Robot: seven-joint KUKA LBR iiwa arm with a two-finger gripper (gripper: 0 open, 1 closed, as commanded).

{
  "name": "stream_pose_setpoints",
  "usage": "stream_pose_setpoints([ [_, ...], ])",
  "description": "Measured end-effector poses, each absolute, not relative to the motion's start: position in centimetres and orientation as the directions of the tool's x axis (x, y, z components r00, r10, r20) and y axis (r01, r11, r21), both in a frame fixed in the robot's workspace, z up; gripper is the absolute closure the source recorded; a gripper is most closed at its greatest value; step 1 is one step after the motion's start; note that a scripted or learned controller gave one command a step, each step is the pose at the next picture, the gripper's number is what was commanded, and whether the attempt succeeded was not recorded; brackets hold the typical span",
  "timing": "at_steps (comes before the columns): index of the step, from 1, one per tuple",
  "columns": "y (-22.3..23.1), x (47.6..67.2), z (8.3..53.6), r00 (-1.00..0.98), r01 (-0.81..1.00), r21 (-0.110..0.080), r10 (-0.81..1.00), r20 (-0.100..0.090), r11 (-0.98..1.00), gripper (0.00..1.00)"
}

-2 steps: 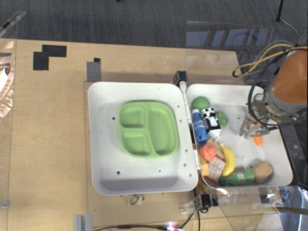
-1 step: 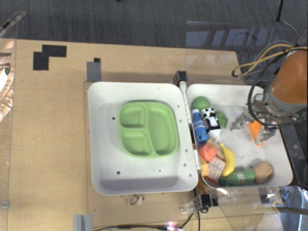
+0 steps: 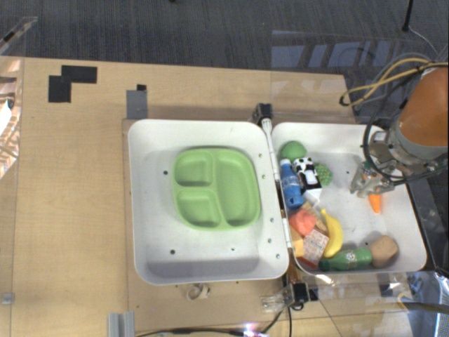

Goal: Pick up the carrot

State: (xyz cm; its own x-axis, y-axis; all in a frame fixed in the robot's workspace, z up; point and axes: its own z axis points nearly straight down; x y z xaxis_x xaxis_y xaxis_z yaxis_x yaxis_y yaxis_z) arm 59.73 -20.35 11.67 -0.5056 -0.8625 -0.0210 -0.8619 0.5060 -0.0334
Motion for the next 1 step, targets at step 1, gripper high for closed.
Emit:
stream_pose_setpoints([
  [1,-20.32,59.72,11.63,-0.505,-0.862,-0.032,-0.863,-0.021,0.506,0.00],
])
